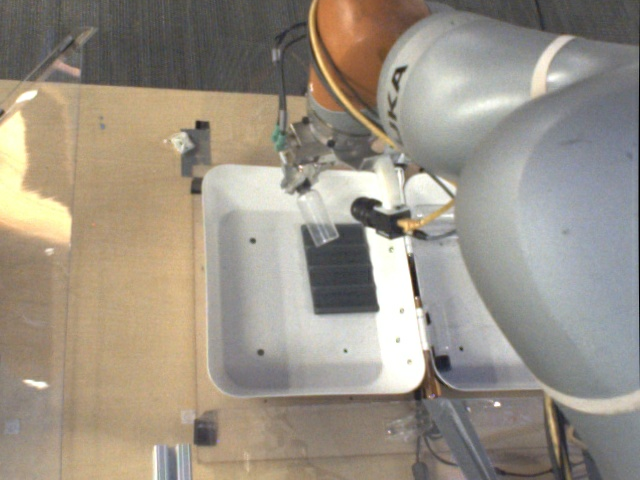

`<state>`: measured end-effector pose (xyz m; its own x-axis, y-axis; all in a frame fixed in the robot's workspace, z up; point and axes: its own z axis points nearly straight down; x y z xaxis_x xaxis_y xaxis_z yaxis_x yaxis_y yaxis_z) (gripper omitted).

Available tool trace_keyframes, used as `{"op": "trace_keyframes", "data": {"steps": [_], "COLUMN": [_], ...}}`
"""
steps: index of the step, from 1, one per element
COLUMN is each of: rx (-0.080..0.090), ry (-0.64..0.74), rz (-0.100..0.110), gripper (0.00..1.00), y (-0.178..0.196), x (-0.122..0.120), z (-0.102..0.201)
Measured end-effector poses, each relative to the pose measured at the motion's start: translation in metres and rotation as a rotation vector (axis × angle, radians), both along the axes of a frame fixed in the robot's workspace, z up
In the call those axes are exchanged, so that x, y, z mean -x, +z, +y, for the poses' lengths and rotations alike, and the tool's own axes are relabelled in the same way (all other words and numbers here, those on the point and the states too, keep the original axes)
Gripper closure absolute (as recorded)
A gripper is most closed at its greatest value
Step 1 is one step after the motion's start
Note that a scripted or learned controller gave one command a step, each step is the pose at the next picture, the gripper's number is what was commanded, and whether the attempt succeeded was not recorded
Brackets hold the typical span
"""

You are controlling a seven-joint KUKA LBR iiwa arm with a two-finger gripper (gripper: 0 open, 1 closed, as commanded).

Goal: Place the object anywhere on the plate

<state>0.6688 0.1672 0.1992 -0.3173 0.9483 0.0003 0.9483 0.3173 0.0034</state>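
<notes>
A: We start with the one camera view. Where do we put the gripper (pixel 303 176)?

B: We see it at about twelve o'clock over the left bin (pixel 235 298), just inside the far rim, hanging below the orange band of the arm (pixel 520 168).

A: And the object?

B: We make out a small clear object (pixel 318 218), something like a little transparent bottle, right beneath the fingertips. Its upper end touches or sits between them; its lower end overlaps the top edge of the dark plate (pixel 342 268).

A: So is the hand clamped on it?

B: We cannot tell. The fingers are small and blurred against the clutter of the wrist, so we will not say apart or together.

A: Then the relation that matters?

B: The object's long axis runs from eleven o'clock to five o'clock, pointing from the gripper toward the plate. The plate lies at five o'clock from the hand, near the bin's centre-right. We judge that a short travel that way would bring the object fully over the plate.
</notes>
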Motion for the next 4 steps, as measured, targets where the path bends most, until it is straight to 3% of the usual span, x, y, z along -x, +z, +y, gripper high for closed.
{"op": "trace_keyframes", "data": {"steps": [1, 2, 3, 4], "rx": [0.001, 0.002, 0.001, 0.003], "ry": [0.464, 0.709, 0.605, 1.08], "rz": [-0.004, -0.005, -0.005, -0.006], "gripper": [1.0, 1.0, 1.0, 1.0], "y": [0.022, -0.006, 0.004, -0.039], "x": [0.0, 0.013, 0.026, 0.083], "z": [0.036, 0.06, 0.068, 0.068]}}
